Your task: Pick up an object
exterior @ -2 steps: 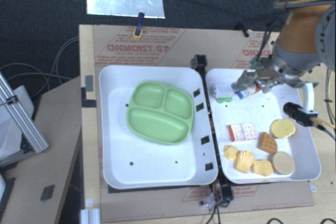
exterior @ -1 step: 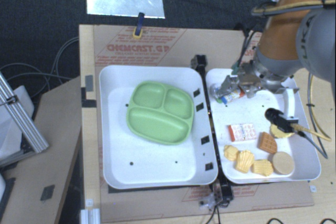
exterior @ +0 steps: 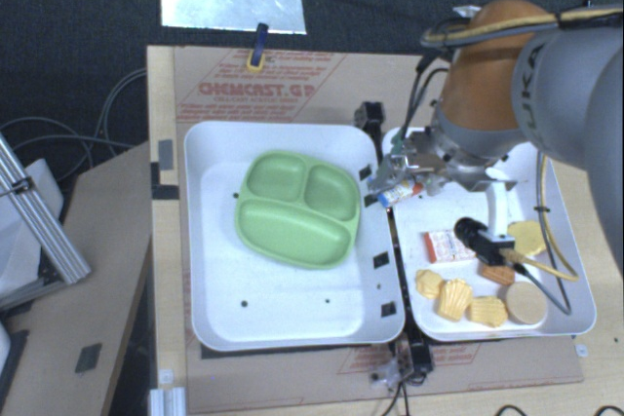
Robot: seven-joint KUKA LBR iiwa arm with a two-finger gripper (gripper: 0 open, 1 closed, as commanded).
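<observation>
dark carpet surrounds a tan desk (exterior: 107,239), on which a printed cardboard sheet (exterior: 258,88) carries two shallow white plastic bins.

finding 1, position: my gripper (exterior: 398,172) is at the centre of the frame, over the wall where the left bin (exterior: 210,239) and right bin (exterior: 444,209) meet. i cannot tell whether it is spread or closed; the wrist masks it.

finding 2, nearest candidate: a small red-and-blue item (exterior: 400,196) sits just below the gripper at the upper left edge of the right bin. it is too small to identify, and i cannot tell whether it is gripped or merely lying there. judged light and slim. it is close against the bin wall, so it is best taken across its narrow width.

finding 3, other candidates, lower right of the frame:
- red-and-white packet (exterior: 448,245), flat and probably card. light, slightly crushable; grip on the long edges.
- yellow ridged pieces (exterior: 453,297), several of them touching one another. they look like moulded toy food, stiff and light, and the ridges should give purchase. the crowding risks a double pick.
- tan disc (exterior: 526,305), smooth and low. likely slippery and hard to get under.
- brown block (exterior: 497,274), small, with flat sides that favour a pinch.

finding 4: the green divided plate (exterior: 297,209) in the left bin is smooth, glossy, wide and rigid. only its rim offers a hold.
</observation>
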